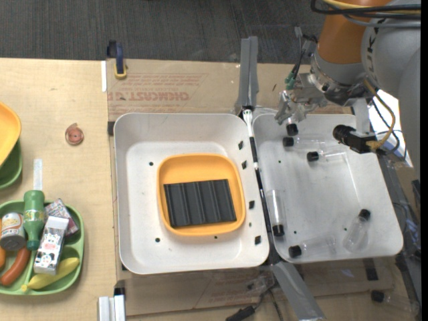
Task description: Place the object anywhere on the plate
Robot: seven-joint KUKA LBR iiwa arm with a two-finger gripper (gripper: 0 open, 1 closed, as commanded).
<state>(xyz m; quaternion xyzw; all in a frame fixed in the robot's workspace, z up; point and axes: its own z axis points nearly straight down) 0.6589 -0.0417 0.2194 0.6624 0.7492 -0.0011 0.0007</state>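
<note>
A yellow-orange plate [200, 162] rests in the middle of the left white bin [137, 199]. A dark grey ribbed rectangular block [200, 202] lies flat on the plate, filling most of its base. My gripper [289, 114] hangs over the far left corner of the right white bin [328, 199], well apart from the plate and the block. Nothing shows in its grasp. A small black-capped piece [289, 141] lies just below it on the bin floor.
Several clear vials with black caps lie in the right bin, such as one [322, 156] near the back and one [355, 230] at the front right. Left of the bins sit a green tray of toy food [40, 246], a yellow bowl [7, 136] and a pink disc [74, 134].
</note>
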